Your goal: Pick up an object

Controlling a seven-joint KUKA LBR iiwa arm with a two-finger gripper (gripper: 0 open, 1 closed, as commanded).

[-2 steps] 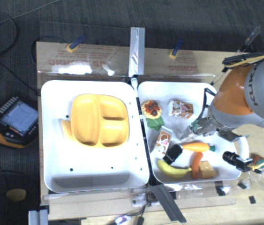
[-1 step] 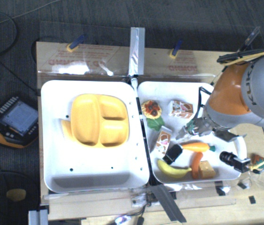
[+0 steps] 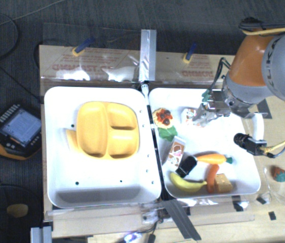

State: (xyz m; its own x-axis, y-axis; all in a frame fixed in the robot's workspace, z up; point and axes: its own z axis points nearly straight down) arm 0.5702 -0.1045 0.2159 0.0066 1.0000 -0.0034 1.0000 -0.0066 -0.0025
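Yellow divided tray (image 3: 107, 129) in left bin (image 3: 56, 135). In right bin (image 3: 253, 184): pizza toy (image 3: 163, 117), green piece (image 3: 167, 132), small carton (image 3: 175, 152), banana (image 3: 187, 183), carrot (image 3: 212, 158), nothing lifted. Gripper (image 3: 205, 113) low over right bin's far side, beside small white item (image 3: 189, 115); grip state impossible to tell.

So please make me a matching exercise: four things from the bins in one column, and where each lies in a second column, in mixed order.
Things:
1. yellow tray
2. banana
3. carrot
4. gripper

Places:
A. near front edge of right bin
B. over the back of right bin
C. in left bin
D. middle of right bin, just behind the banana

Pairs: 1-C, 2-A, 3-D, 4-B
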